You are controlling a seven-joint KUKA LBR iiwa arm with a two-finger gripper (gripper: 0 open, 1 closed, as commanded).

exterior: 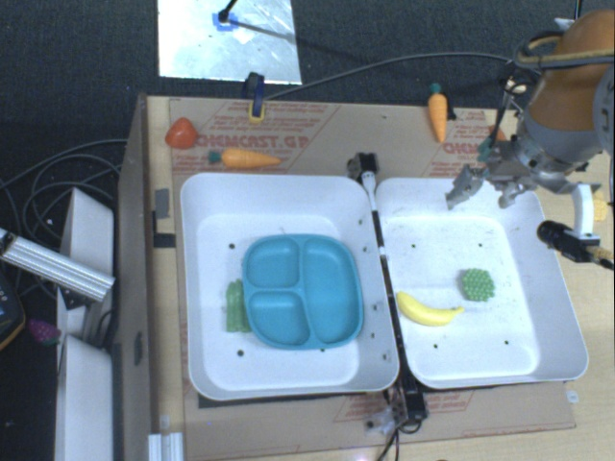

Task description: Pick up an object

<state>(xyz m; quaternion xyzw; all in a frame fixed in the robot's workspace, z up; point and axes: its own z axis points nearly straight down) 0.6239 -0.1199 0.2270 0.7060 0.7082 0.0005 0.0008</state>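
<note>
From my remote station, I see the end effector poised over the far edge of the right bin, its two fingers spread apart with nothing between them. The grey arm reaches in from the right, and I judge the grasp not yet begun. Nearer the camera in that bin lie the likely targets: a green bumpy ball and, just beside it, a yellow banana. The banana lies flat, its long axis running roughly left to right, ends curling up toward the far side; I would guess a grasp across its short width suits it best. The left bin holds a blue divided plate with a green piece against its left rim. On the cardboard-covered surface beyond the bins rest two carrots and a tomato, well apart from the arm's reach here.
</note>
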